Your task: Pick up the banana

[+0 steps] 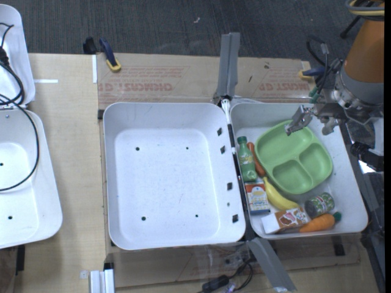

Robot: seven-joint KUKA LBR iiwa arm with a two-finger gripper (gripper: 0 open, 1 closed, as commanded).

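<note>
The yellow banana [278,198] lies in the right bin [354,182], wedged between the green divided plate [295,160] and a small carton [256,199]. The plate's rim covers part of it. My gripper [312,122] hangs over the bin's far right part, above the plate's far edge and well away from the banana. Its fingers [297,121] are spread open with nothing between them.
Around the banana are a green bottle [245,159], a dark can [319,204], a carrot [317,223] and a flat snack box [285,219]. The left bin [113,176] adjoins the right one. A grey divider post [228,66] stands behind the bins.
</note>
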